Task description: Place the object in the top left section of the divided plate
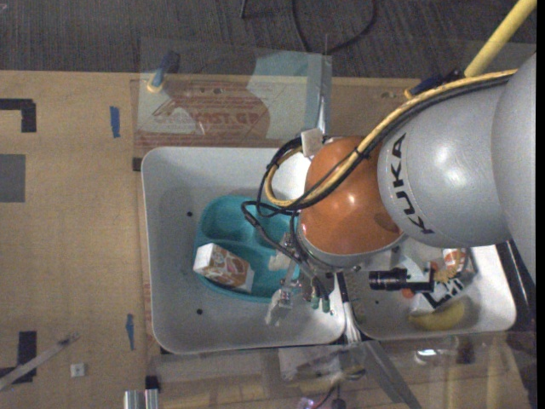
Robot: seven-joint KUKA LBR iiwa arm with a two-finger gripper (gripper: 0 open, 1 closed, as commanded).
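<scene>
A teal divided plate (226, 218) lies in the left bin (170, 186), and the arm hides its right part. A small white and orange carton (223, 267) rests tilted on the plate's near left portion; I cannot tell which section it is in. My gripper (298, 301) hangs low over the plate's near right edge, a short way right of the carton and apart from it. Nothing shows held in it.
The right bin (502, 313) holds a yellow banana (438, 315) and a colourful packet (451, 267). The grey arm and its orange band (345, 203) cover the gap between the bins. A clear taped sheet (213, 109) lies on the bench behind the left bin.
</scene>
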